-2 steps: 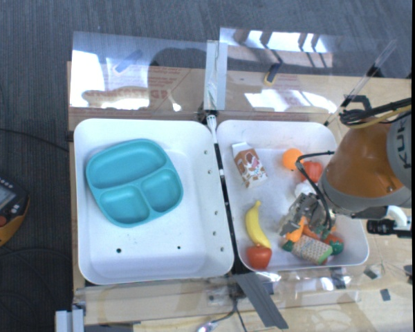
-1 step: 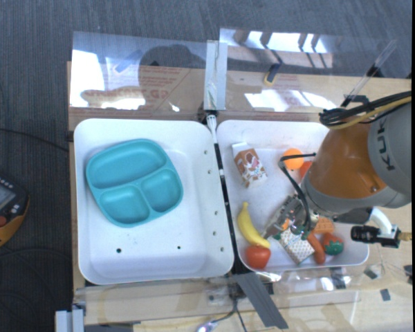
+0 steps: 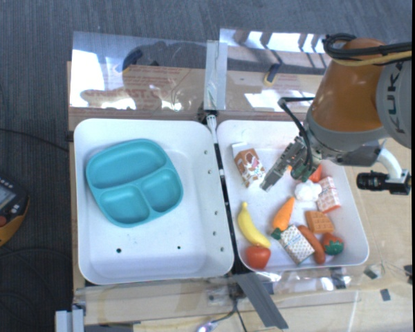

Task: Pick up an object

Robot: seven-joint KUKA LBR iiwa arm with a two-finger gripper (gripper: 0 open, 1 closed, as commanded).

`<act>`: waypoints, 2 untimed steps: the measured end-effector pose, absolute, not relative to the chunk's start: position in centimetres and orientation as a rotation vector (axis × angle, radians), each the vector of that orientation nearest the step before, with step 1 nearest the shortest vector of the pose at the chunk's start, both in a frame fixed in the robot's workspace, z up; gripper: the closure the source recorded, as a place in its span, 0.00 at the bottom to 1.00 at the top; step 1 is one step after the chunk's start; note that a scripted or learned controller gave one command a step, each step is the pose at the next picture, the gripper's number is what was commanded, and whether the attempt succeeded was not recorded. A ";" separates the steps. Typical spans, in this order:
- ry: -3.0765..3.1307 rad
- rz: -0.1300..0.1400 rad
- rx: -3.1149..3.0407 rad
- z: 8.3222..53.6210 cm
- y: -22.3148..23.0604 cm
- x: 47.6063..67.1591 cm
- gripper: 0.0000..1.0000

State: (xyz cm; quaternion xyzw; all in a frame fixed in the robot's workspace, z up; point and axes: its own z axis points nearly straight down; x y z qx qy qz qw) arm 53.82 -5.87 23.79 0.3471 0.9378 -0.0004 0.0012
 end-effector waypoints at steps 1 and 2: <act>2.944 -0.003 1.090 23.8 -5.9 53.8 0.00; 2.886 -0.004 1.244 13.1 -10.4 51.9 0.00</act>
